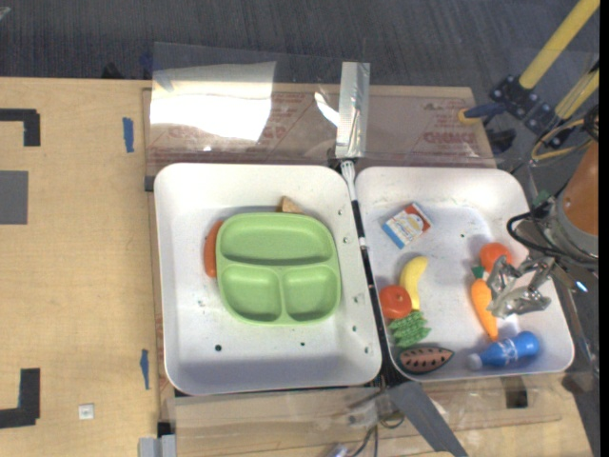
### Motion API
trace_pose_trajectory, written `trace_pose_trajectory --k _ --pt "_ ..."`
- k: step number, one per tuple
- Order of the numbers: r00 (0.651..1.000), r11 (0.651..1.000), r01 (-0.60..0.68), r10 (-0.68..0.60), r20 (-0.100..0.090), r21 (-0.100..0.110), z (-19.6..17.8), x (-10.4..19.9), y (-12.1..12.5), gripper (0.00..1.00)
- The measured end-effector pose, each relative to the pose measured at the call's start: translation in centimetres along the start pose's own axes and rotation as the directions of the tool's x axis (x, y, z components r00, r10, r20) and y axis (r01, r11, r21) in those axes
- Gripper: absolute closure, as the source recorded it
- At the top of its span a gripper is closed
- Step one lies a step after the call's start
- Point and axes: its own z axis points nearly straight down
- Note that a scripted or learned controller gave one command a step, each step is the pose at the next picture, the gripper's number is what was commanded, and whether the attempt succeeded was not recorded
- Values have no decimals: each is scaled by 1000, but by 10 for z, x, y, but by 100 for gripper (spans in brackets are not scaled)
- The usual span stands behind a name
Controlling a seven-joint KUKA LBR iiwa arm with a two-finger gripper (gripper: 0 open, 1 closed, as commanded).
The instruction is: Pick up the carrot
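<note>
- Camera view, looking down at a slant: the gripper (pixel 514 288) hangs low in the right bin (pixel 447 187), at about 3 o'clock of that bin, with the grey arm (pixel 580 219) entering from the right.
- The carrot (pixel 482 307) lies just beside the metal fingers, at about 8 o'clock from them; its long axis runs from roughly 11 to 5 o'clock, the orange body partly overlapped by the fingers.
- Gripper state: the fingers look somewhat parted, but nothing can be seen between them (whether they touch the carrot cannot be told).
- Judgement: the coming move turns on a short shift toward 8 o'clock, closing across the carrot's narrow width.
- Right bin contents: small blue-and-white carton (pixel 406 225), banana (pixel 413 280), tomato (pixel 396 302), green vegetable (pixel 410 328), watermelon slice (pixel 424 358), blue bottle (pixel 509 350), an orange-red piece (pixel 494 255).
- Left bin (pixel 181 284): a green divided plate (pixel 277 267), with an orange item (pixel 210 253) tucked under its 9 o'clock edge.
</note>
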Motion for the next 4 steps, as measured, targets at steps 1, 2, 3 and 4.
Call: trace_pose_trajectory --k 1,2,3,4 --pt "938 938 -346 346 -2 -4 33 -29 36 100" --pt "1000 1000 -30 30 5 0 -32 -69 58 100" --pt "989 989 148 -148 4 4 -141 -32 17 100" --pt "915 915 404 -404 0 -8 -31 10 -39 100"
